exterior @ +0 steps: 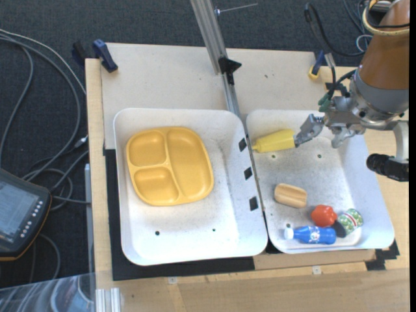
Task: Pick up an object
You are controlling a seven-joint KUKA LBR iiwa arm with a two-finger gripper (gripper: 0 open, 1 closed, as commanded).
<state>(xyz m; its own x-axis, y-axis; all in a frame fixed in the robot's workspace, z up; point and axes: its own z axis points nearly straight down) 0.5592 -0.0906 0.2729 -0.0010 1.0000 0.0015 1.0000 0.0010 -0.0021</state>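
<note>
My gripper (324, 134) hangs over the back of the right bin (364, 174), and its two fingers stand apart with nothing between them. A yellow oblong toy (273, 141) lies in that bin's back left corner, its right end touching or just beside the outer side of the left finger (309, 129). Further forward lie a tan bun-shaped piece (290, 195), a red ball (323, 214), a blue bottle (312, 234) and a green-and-white patterned ball (351, 220).
The left bin (227, 207) holds a yellow divided plate (170, 166). A metal pole (211, 25) rises slantwise from the back of the bench between the bins. Clamps sit at the bench's back corners, and cables lie on the floor at left.
</note>
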